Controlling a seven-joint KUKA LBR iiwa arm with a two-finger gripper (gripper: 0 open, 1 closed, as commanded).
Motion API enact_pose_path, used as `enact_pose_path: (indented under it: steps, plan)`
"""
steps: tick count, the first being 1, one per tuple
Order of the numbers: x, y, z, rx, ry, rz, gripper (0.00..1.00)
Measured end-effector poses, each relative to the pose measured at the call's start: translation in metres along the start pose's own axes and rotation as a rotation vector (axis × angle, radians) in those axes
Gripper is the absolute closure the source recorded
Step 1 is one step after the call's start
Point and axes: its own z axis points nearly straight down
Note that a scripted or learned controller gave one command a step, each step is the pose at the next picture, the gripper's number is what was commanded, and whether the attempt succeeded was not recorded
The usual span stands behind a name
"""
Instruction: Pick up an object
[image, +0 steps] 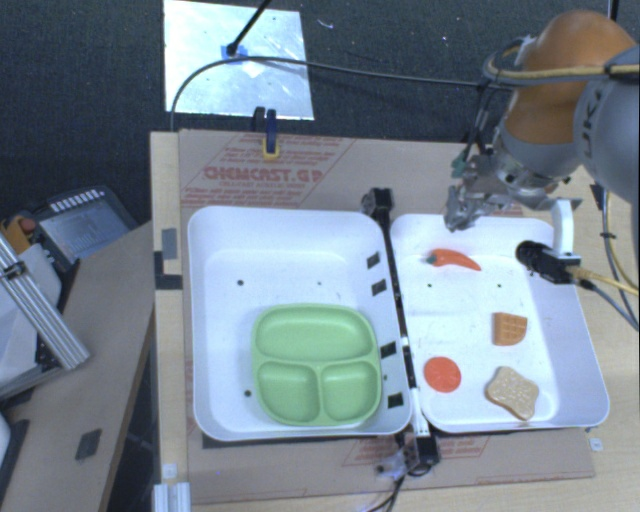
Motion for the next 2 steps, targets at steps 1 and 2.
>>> enact_pose_path:
  steps: [1, 2]
  plan:
    - [0.053, 0.006, 0.016, 0.001, 0.0, 0.0, 1.0]
    - [0.109, 0.003, 0.01, 0.001, 0.001, 0.0, 1.0]
